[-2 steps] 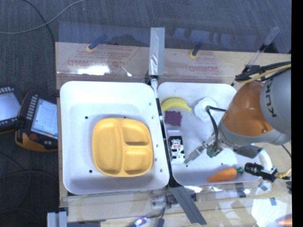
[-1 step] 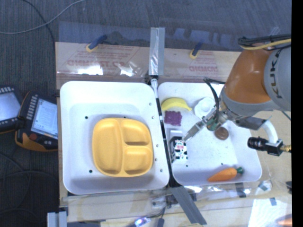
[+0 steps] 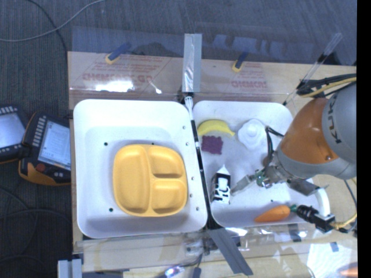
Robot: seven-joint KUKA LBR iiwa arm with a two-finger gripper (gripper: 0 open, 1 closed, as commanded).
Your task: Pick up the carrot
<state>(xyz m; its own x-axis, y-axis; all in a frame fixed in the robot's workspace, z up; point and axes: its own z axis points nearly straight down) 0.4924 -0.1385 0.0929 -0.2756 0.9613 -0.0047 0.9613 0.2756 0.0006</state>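
Observation:
The orange carrot [image 3: 272,214] with a green end lies along the front wall of the right bin [image 3: 249,220], pointing left. My gripper [image 3: 239,183] reaches in from the right, low over the middle of that bin, behind and to the left of the carrot. Its tip sits next to a small black and white object [image 3: 221,187]. The carrot is apart from the gripper and nothing covers it.
A yellow banana [image 3: 215,127], a purple grape bunch [image 3: 212,145] and a white bottle [image 3: 251,132] sit at the back of the right bin. The left bin [image 3: 93,126] holds a yellow divided plate [image 3: 151,178]. The arm's orange band [image 3: 307,139] hangs over the right bin's right side.

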